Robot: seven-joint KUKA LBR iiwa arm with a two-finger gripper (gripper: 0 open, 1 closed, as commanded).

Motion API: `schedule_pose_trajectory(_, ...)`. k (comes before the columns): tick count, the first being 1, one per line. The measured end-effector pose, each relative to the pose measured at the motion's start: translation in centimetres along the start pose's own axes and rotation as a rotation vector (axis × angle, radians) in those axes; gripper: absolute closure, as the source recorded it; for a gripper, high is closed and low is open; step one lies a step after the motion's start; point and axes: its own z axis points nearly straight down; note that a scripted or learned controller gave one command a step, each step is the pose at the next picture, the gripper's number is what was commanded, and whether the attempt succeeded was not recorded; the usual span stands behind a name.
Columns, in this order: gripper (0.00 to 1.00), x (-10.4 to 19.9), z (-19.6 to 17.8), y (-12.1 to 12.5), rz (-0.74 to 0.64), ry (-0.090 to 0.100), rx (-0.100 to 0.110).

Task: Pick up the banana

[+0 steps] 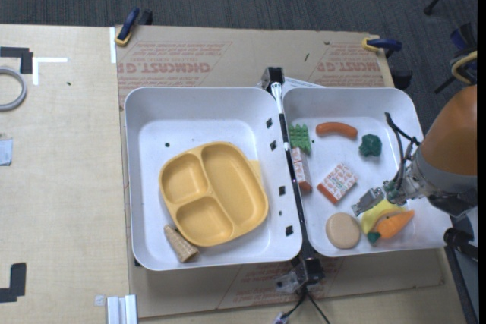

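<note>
The banana [377, 215] lies near the right bin's [404, 104] five-o'clock corner, touching a carrot [395, 224] on its far side and just beside a round tan bun [342, 230]. The gripper [374, 199] sits at the banana's eleven-o'clock end. A yellow divided plate [213, 193] fills the left bin [144, 163].

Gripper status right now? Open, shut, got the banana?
Gripper: down in the right bin, right at the banana beside the carrot. Open or shut cannot be told, and no hold on the banana can be confirmed.
</note>
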Motion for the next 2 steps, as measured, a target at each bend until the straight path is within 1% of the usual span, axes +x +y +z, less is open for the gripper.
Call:
schedule_pose_trajectory(1,1.0,-0.1,-1.0,0.1,0.002,-0.002,-0.003)
schedule_pose_trajectory(2,1.0,1.9,1.1,0.5,-0.299,0.0,0.0)
